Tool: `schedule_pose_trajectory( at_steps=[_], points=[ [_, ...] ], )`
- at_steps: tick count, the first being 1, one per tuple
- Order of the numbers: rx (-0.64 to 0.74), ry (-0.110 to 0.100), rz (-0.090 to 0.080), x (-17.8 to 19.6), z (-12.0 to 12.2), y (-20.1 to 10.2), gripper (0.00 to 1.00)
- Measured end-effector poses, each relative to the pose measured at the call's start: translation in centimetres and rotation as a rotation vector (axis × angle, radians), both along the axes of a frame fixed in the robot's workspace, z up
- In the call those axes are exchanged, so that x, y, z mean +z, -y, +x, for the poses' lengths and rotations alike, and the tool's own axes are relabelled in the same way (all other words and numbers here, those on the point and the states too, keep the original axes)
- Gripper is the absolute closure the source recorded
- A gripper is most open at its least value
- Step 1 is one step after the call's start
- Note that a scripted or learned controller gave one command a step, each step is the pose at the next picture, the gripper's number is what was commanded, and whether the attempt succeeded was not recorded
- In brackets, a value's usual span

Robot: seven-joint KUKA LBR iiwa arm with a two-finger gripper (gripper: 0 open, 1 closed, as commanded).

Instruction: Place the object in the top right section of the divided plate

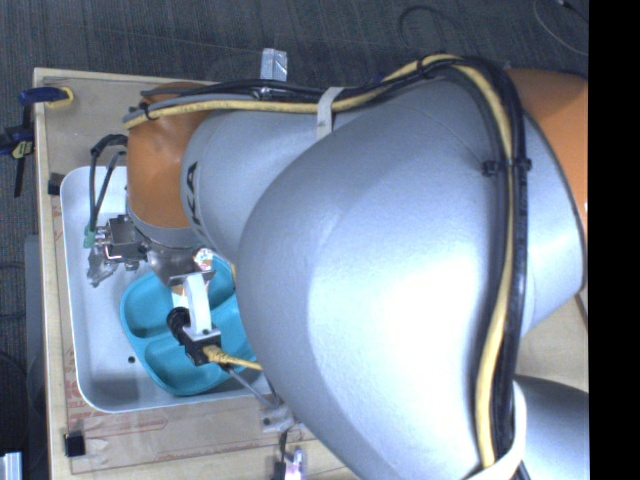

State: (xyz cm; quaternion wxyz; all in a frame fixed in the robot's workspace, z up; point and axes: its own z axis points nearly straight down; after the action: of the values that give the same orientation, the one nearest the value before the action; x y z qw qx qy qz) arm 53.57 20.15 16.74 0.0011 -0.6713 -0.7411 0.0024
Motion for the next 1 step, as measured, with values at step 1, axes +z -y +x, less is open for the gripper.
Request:
schedule_pose_trajectory(
  at_steps=[1],
  points=[
    [0.055, 0.003, -0.004, -7.55, -5.45, -0.07, 0.0]
  ],
)
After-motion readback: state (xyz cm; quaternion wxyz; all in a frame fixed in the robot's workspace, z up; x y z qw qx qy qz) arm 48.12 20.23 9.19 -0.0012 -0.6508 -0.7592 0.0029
